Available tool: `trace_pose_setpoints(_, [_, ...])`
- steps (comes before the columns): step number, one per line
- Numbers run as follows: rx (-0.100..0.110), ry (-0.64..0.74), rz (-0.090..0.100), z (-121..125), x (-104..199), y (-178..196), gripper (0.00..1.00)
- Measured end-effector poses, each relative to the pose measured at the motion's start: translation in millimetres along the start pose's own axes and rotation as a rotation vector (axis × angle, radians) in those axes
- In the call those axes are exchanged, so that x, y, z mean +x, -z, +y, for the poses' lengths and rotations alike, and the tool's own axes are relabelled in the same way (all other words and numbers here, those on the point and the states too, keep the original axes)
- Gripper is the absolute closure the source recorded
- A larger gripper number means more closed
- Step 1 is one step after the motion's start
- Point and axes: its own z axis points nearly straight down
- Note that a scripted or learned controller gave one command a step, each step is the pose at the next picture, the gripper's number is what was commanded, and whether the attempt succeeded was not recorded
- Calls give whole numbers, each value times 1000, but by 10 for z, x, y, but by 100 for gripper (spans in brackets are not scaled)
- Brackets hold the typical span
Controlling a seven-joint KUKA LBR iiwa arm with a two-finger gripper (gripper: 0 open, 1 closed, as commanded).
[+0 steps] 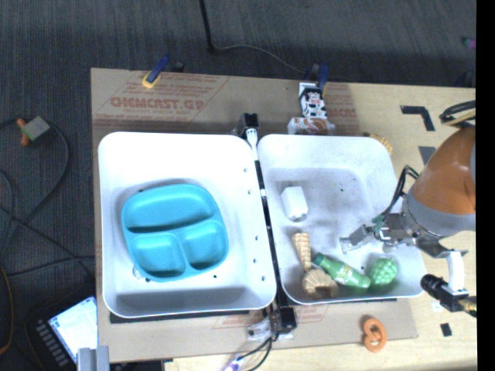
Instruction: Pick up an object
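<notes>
The gripper (370, 236), at the frame's lower right, hangs over the right bin (348, 157) with nothing visibly held, fingers hard to read, near the green bottle (342, 272), the likeliest pick.

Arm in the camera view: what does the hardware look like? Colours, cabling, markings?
The arm shows a rounded orange band above a grey wrist section. From the wrist a metallic silver gripper with dark fittings extends over the right white bin. Thin dark cables loop along the wrist's left side. No readable markings or labels are visible on it at this resolution.
</notes>
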Motion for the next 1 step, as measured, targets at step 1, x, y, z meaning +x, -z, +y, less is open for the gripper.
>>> trace_pose_setpoints(1, [-1,2,0,-4,565,-106,0])
